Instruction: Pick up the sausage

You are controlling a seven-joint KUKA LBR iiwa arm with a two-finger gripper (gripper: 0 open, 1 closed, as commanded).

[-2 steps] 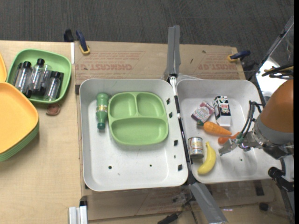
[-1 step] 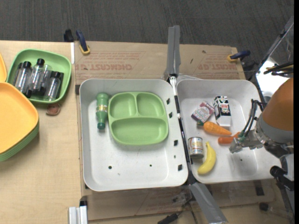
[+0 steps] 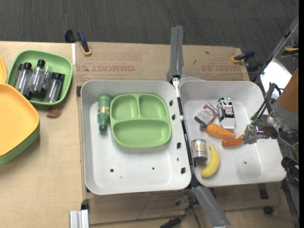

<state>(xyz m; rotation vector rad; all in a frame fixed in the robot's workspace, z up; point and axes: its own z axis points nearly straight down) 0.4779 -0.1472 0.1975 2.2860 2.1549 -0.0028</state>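
The sausage (image 3: 232, 142), short and red-orange, lies on the floor of the right bin (image 3: 256, 167), just below an orange carrot (image 3: 221, 130). My gripper (image 3: 249, 136) is low in that bin at the sausage's right end, touching it or very nearly so. The grey arm and its orange band come in from the right edge behind it. The sausage's right tip is partly hidden by the gripper, so I cannot tell whether it is gripped.
The right bin also holds a banana (image 3: 211, 161), a small can (image 3: 199, 149), a milk carton (image 3: 227, 112) and a purple packet (image 3: 206, 114). In the left bin (image 3: 95, 165) are a green divided plate (image 3: 140, 120) and a green bottle (image 3: 103, 112).
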